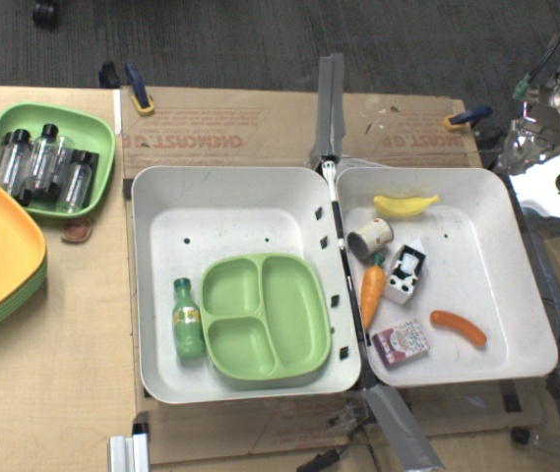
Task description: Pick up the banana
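From the overhead camera view, the banana (pixel 405 205) lies near the back wall of the right bin (pixel 516 362), just behind a small can (pixel 370 236). The tool (pixel 555 87) sits at the far right, well apart from the banana; its opening cannot be told.

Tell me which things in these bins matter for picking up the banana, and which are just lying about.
Belongs to the job:
banana, at the back of the right bin

Just lying about:
carrot
sausage
small can
black and white toy
small card box
green divided tray
green bottle
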Motion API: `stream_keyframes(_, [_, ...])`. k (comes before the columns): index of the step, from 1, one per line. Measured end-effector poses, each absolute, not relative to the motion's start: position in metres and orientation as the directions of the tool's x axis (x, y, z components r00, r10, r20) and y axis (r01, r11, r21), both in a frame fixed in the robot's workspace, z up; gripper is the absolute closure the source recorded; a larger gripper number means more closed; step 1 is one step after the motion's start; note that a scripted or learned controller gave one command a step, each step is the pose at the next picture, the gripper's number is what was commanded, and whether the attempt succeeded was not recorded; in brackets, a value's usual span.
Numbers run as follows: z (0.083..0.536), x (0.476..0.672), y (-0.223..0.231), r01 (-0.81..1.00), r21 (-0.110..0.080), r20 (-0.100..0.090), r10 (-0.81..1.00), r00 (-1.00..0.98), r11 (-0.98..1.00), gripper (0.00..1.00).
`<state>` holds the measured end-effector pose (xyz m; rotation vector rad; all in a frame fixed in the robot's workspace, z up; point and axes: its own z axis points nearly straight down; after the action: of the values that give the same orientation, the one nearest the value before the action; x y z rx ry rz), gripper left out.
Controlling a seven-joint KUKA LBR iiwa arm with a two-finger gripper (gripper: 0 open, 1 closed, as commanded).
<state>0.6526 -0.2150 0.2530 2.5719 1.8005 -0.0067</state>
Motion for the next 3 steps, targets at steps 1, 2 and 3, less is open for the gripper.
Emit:
stream_keyframes(1, [0.112, 0.600, -0.208, 0.943, -0.003, -0.001, 0.943, 0.333, -0.333, 1.00])
stream_keyframes(2, [0.144, 0.649, -0.202, 0.904, 0.000, -0.002, 0.904, 0.427, -0.427, 1.00])
stream_keyframes(3, [0.205, 0.634, -0.198, 0.828, -0.001, -0.002, 0.828, 0.561, -0.561, 1.00])
